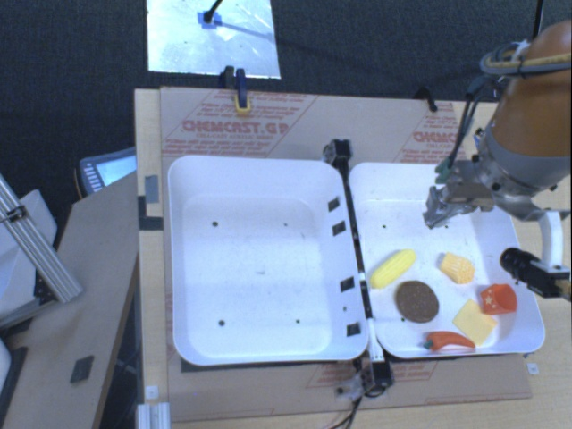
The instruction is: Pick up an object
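**Robot arm above right bin of toy food**

Bins: two shallow white ones sit side by side on a bench. The left bin [192, 239] holds nothing but small dark dots on its floor. The right bin [393, 206] holds six toy foods, one of each kind, all gathered in its lower half.

Counted out: one yellow corn cob [392, 267] lies at about 8 o'clock from the bin's centre, tilted. One brown patty [417, 301] sits just below the cob. One small corn chunk [458, 267] lies right of the cob, near the middle. One yellow cheese wedge [474, 321] rests at 5 o'clock. One red pepper [498, 298] sits just right of the cheese. One orange-red carrot [448, 340] lies along the near rim at 6 o'clock, touching the cheese.

The arm [532, 114] enters at 3 o'clock. Its gripper [440, 211] hangs over the bin's upper half, at 12 o'clock from the corn chunk and well apart from all the food. Nothing is between its fingers; whether they are spread or pressed together cannot be told.

Writing: the board under the bins reads "CHEMCAST" in red, printed upside down, once behind each bin. One yellow clamp [239, 92] grips the board's far edge at 12 o'clock. One shiny square sheet [213, 23] lies beyond it.
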Motion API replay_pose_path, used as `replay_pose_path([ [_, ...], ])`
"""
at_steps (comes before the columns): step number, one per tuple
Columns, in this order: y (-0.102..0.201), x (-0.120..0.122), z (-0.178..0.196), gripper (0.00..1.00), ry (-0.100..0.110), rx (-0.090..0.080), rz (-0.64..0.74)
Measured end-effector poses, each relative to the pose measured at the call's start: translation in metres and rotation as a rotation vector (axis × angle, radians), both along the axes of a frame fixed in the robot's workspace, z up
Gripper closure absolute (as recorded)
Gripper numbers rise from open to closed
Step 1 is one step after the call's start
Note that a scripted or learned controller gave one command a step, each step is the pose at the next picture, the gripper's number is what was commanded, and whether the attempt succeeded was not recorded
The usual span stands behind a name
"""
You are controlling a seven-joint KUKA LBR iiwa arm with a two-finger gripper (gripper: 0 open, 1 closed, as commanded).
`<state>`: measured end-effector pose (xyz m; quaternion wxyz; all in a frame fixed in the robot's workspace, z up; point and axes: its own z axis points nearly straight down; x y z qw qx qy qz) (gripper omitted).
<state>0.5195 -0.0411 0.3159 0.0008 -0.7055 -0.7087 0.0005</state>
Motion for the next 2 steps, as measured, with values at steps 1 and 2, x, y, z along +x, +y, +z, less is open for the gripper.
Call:
replay_pose_path([
  [1, 0.053, 0.025, 0.053, 1.00, -0.010, 0.001, 0.006],
  [2, 0.121, 0.032, 0.044, 1.00, -0.004, 0.002, 0.006],
])
